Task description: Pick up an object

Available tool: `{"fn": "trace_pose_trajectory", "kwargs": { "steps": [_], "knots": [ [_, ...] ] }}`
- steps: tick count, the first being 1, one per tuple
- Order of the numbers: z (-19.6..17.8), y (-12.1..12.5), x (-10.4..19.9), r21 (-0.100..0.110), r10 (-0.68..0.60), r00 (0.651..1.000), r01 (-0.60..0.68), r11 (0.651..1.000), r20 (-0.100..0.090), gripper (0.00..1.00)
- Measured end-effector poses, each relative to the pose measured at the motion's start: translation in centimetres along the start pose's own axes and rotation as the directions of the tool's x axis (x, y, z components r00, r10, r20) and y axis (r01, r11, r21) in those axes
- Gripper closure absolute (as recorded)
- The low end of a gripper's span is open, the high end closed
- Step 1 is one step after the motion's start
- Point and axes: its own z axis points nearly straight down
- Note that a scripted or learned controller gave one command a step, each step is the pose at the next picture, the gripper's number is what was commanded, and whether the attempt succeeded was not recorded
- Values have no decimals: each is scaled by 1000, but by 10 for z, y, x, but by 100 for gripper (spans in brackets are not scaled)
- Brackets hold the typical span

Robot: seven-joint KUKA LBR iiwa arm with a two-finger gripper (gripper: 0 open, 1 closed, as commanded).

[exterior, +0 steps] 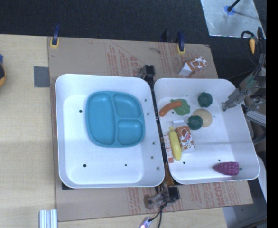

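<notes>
gripper at right bin's far-right rim, claw state can't tell, nothing visibly held, banana near divider, blue tray in left bin

The arm enters at the right edge of the view, and little of it shows there: grey metal parts around mid-height, with a dark cable looping above them. The gripper hangs low at the end of this, pointing left and slightly down. Its grey fingers taper to a tip that looks narrow, with no gap visible between them and nothing seen held there. The wrist behind the gripper is partly cut off by the frame's edge.
</notes>
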Motion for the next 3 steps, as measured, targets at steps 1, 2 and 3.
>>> {"fn": "trace_pose_trajectory", "kwargs": {
  "steps": [1, 2, 3],
  "knots": [
    [152, 9, 22, 3, -1, 1000, 1, 1000, 0, 0],
    [70, 65, -12, -3, 0, 1000, 0, 1000, 1, 0],
    [196, 114, -21, 2, -2, 1000, 2, 1000, 0, 0]
  ]
}}
